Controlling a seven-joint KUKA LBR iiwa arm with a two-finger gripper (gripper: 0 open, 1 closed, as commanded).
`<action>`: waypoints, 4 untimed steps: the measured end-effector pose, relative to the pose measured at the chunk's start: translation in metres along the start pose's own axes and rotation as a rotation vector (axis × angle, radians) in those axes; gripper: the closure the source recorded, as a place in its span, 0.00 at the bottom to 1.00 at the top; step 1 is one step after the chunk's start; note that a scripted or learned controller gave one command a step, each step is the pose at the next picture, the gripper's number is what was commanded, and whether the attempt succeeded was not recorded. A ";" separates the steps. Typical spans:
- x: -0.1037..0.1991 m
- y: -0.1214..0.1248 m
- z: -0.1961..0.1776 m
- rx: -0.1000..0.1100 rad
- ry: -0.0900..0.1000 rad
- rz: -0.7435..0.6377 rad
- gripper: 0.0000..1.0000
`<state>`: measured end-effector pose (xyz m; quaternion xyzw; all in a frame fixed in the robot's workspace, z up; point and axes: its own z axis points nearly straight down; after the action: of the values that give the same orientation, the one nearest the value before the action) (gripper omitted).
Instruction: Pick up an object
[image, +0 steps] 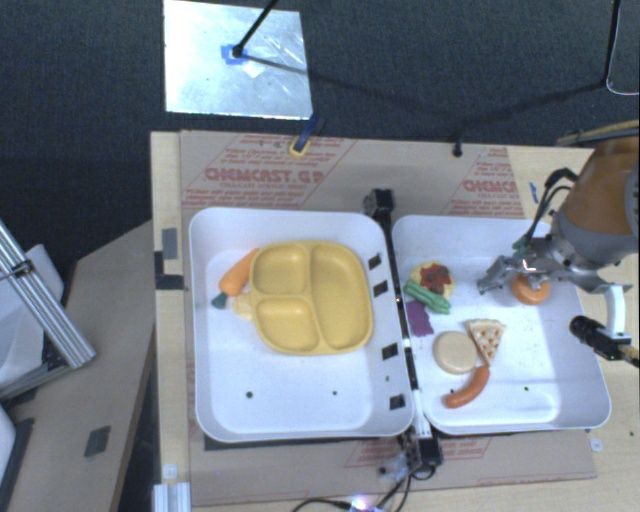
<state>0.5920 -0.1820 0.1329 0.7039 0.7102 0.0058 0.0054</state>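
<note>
The pincer (522, 272) hangs just over the orange ring (531, 291) at the right bin's (560, 405) two o'clock; whether it is spread I cannot tell. Next comes a clean close, then lift.

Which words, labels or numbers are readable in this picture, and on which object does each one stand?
"CHEMCAST GP": printed in red on the brown protective sheet under the bins, upper left, readable though faint.
A second red print of the same kind on the sheet's upper right: too blurred to read with certainty.
Red print along the sheet's front edge: too small to read.
No text on the bins, tray or toy food.
</note>
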 end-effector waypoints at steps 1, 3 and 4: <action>-0.002 0.000 -0.009 -0.001 -0.003 0.001 1.00; -0.007 0.005 -0.094 0.010 -0.002 0.005 1.00; 0.052 -0.010 -0.087 0.016 0.002 0.000 1.00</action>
<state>0.5807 -0.1300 0.2195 0.7040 0.7102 0.0009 -0.0008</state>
